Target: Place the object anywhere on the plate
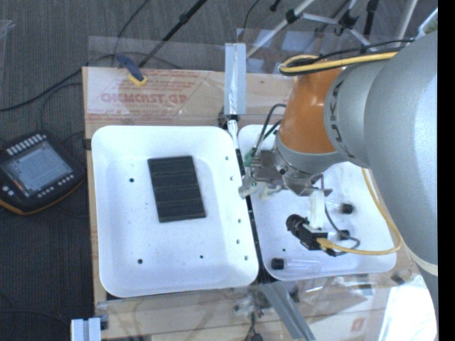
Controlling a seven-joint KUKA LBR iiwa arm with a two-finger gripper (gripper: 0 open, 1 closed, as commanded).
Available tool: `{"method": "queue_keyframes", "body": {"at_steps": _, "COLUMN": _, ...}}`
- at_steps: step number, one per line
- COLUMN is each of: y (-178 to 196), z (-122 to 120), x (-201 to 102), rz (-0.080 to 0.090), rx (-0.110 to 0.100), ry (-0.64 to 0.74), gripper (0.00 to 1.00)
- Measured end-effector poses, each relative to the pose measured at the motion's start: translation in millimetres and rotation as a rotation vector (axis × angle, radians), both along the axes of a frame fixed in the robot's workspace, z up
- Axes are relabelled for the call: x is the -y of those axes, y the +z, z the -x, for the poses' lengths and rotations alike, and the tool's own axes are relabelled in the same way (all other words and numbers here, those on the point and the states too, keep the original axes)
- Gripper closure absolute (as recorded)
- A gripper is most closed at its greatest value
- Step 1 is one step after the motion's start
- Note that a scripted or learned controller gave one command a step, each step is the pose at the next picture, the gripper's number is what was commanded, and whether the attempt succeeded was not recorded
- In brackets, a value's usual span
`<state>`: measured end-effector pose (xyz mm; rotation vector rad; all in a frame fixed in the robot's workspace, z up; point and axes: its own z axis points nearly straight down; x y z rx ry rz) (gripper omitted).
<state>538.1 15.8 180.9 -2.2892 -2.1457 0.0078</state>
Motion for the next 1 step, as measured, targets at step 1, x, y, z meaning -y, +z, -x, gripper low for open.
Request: {"method": "queue_keyframes", "body": {"at_steps": 1, "y": 11.8, "z": -45.6, "x": -62.8, "rz": 0.002, "rx": 0.002, "ry": 0.243, "gripper": 1.0}}
